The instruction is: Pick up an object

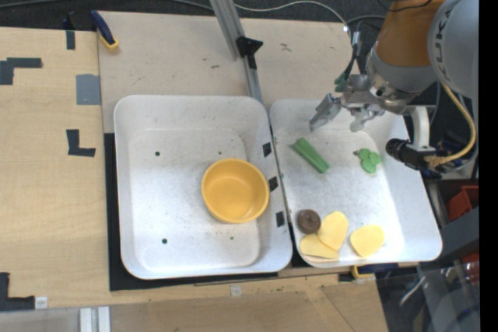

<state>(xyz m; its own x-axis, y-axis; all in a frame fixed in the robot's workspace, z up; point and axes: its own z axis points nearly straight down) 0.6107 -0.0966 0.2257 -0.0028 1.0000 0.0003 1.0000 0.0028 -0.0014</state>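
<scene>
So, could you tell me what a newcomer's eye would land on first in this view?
Most likely the yellow bowl, sitting alone in the left bin near its right wall. Next, the arm's orange band at the upper right, with the gripper hanging over the far end of the right bin. Below it lie a green stick and, at the near edge, pale yellow pieces.
</scene>
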